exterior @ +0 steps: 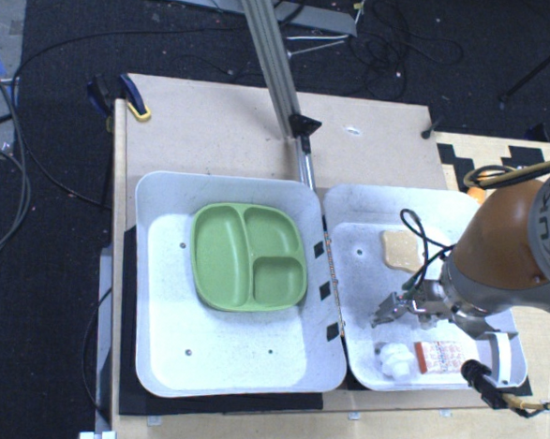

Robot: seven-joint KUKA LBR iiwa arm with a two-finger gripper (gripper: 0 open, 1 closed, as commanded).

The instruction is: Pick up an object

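The camera view shows a pale wooden counter point(225, 131) over a dark floor point(38, 244) with black cables. On the left, a shallow white bin point(163, 347) holds a smooth green plate point(250, 257) with three compartments. In the right bin point(351, 210) lie a flat tan piece point(400, 251), a small white lump point(396, 360) and a red and white packet point(441, 356) beside it. My jaws point(388, 311) hang above this bin's floor, over the lump and packet; if they are open or closed, I cannot tell.
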